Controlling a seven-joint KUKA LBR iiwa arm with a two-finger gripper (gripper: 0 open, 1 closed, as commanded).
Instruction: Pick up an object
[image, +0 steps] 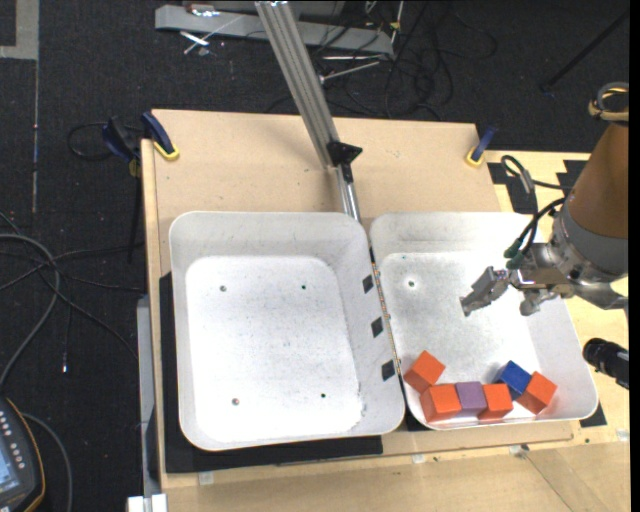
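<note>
On the tabletop (420, 140), the left bin (190, 300) and right bin (440, 235) sit side by side. The arm's jaws (490, 292) hang released and empty over the right bin's middle. Orange, purple and blue blocks (478, 390) cluster along its near edge.

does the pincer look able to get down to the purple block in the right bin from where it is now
Probably yes. The pincer hangs over bare floor of the right white bin, and nothing lies on top of the purple block. But orange blocks press against both its sides, near the front wall, so finger room looks tight.
</note>
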